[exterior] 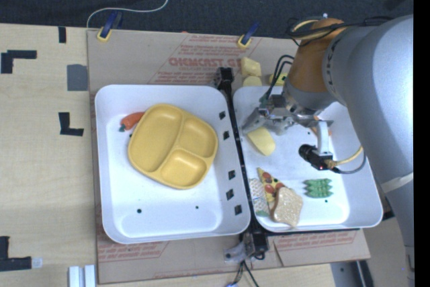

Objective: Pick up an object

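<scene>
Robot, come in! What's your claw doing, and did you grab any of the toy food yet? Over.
Gripper low in right bin, above yellow food piece. Nothing seen held. Bread slice, green pods nearby, untouched.

Glossy yellow plastic tray [173,146], smooth white bins [114,212], matt brown cardboard [195,57].

Left bin [111,144] — yellow tray [173,145] mid-floor, bare margins

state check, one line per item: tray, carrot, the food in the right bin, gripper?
yellow tray: upright, left bin, compartments bare
carrot: partly under tray's edge
yellow food piece: loose, right bin, beside gripper
bread slice: flat, overlapping pizza slice
green piece: flat, apart
gripper: over right bin
</scene>
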